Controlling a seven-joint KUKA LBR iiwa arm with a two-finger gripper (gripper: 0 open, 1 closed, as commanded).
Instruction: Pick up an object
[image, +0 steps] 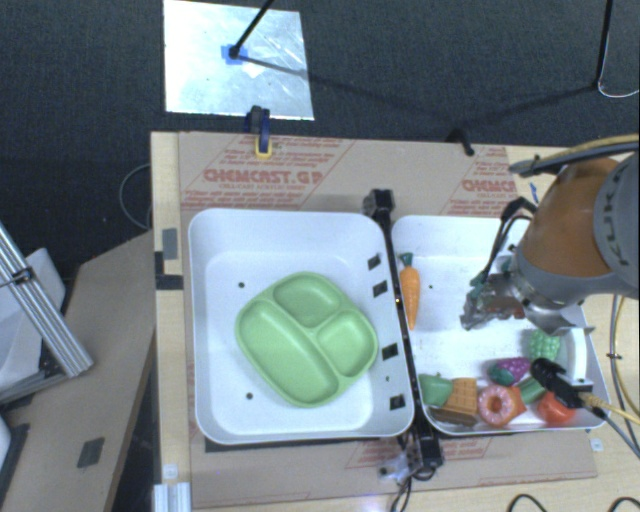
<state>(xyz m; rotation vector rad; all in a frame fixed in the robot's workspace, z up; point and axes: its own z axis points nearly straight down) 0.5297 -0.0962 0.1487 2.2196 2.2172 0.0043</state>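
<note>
Nearest the camera, toy food crowds the near wall of the right bin (450, 240). All of it lies nearer than the carrot (408, 288) and to its right in the view. There is a green piece (435, 386), a tan waffle-like block (461, 400) touching it, and a pink donut (496, 404). Purple grapes (509, 370) sit just behind the donut, and a red piece (557, 408) lies by the near right corner. A leafy green piece (545, 345) lies just beyond the red one. That edge leaves me little room.

My gripper (487, 305) hangs over white bin floor to the right of the carrot, about level with its orange end, apart from it and from the crowded row. I cannot tell how far it is open, or whether it has hold of anything.

The carrot lies lengthwise, green top pointing away, close against the wall where the 2 bins meet. Open white floor runs from the carrot to my gripper and on to the far wall.

Left of the carrot, across that wall, the left bin (290, 222) holds a green plate (305, 340) with 3 compartments and white floor all round it.

Beyond the carrot, past the far rims, a brown sheet (420, 165) carries red print reading "CHEMCAST GP", repeated slantwise. A blue and yellow clamp (260, 130) grips its far edge. Farther still, a silver foil square (238, 60) lies on dark floor.
</note>
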